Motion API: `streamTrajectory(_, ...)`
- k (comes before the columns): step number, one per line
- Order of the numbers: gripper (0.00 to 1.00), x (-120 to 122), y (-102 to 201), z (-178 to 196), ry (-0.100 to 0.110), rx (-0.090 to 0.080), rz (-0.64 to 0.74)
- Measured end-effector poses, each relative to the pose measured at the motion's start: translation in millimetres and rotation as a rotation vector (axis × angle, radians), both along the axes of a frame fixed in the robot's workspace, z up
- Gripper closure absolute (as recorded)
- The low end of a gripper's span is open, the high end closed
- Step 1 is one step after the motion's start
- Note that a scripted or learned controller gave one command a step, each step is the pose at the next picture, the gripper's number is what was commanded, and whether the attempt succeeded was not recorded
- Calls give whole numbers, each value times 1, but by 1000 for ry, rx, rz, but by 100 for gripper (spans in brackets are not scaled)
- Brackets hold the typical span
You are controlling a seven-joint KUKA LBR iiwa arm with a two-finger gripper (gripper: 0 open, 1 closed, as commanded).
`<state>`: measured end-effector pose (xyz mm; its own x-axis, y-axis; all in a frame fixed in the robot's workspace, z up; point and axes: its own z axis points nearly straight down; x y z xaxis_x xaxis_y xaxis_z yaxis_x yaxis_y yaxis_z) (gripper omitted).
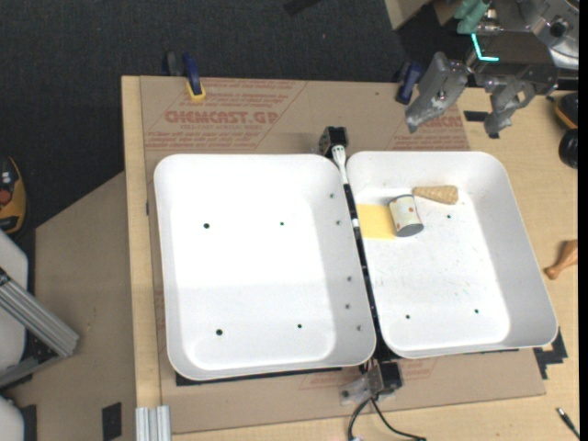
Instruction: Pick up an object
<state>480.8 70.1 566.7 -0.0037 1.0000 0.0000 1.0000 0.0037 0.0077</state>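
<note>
Noted bench point(230, 108) with brown board surface bearing red lettering, carrying both bins. Recorded left bin point(257, 338), white and shallow, touching right bin point(478, 274) along a shared middle edge. Logged arm point(542, 7) at upper right, above the bench's far edge, well apart from the bin contents. Observed gripper point(464, 108) hanging beyond right bin's far rim, fingers spread, nothing between them. Found yellow flat piece point(372, 220) against right bin's left wall. Marked white cylinder point(405, 216) lying tilted, touching the yellow piece's right side. Saw tan cone-shaped piece point(435, 194) just beside the cylinder, toward the far rim.
</note>
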Motion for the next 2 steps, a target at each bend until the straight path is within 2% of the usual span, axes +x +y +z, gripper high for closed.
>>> streamTrajectory(1, 100, 1, 0, 11, -5, 1, 1)
streamTrajectory(2, 0, 1, 0, 11, -4, 0, 1)
